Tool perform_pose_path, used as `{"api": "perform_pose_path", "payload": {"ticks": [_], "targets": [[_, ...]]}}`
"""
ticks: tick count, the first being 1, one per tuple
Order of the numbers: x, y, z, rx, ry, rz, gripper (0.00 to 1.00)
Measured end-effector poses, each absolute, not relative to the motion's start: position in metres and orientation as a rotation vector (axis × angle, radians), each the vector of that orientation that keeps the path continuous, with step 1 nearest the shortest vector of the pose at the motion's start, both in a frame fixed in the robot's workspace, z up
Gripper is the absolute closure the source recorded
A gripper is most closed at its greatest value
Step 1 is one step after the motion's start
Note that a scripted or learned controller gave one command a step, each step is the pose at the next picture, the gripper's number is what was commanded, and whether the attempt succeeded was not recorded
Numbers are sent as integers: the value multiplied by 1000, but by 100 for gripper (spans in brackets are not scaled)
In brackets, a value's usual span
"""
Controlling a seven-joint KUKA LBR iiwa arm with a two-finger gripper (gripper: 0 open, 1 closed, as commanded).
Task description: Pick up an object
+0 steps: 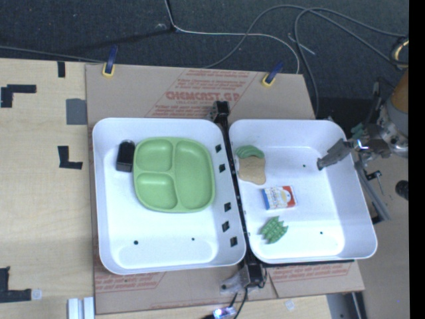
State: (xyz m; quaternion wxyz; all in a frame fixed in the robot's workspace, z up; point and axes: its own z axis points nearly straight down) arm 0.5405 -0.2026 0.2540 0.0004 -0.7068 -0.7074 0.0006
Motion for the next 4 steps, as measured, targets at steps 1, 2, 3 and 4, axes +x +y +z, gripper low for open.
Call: {"api": "perform_pose_path", "payload": {"ticks": [1, 2, 3, 4], "targets": [[546, -199, 192, -2216, -2219, 6, 0], [546, -197, 148, -2217, -2220, 6, 0], [545, -188, 93, -2223, -2222, 0, 0], [548, -186, 107, -2219, -2225, -10, 100]]}}
